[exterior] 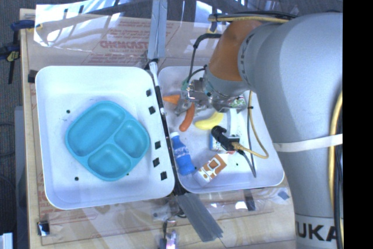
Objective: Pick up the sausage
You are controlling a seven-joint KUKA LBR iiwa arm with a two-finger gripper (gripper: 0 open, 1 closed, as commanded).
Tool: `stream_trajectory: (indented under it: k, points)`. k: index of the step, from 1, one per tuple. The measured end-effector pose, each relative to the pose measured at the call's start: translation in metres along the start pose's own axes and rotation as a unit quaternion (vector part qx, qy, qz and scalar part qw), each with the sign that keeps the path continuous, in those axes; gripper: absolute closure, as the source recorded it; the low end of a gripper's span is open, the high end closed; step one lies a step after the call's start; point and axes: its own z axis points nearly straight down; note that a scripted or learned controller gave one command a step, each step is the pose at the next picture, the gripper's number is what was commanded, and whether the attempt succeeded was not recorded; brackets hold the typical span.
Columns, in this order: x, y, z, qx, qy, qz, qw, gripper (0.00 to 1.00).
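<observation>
the gripper point(191, 97) is down in the right bin point(265, 175), its tip right by the orange-red sausage point(186, 119), which lies at a slant near the bin's left wall just beside a yellow banana-shaped piece point(208, 121); whether the fingers are apart or closed, i cannot tell. a blue bottle point(182, 153) and a small brown-and-white carton point(212, 167) lie nearer the front of that bin. the left bin point(52, 84) holds a blue divided plate point(107, 140).

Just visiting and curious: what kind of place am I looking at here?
Likely a robotics lab test bench: a KUKA arm reaches over two white bins, one holding a blue divided plate, the other small toy-like items.
</observation>
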Motion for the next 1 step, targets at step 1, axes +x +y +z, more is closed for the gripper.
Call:
stream_trajectory:
  k: [1]
  points:
    - [0.0728, 0.0353, -0.1025, -0.003, 0.0, -0.043, 0.9991, 1.0]
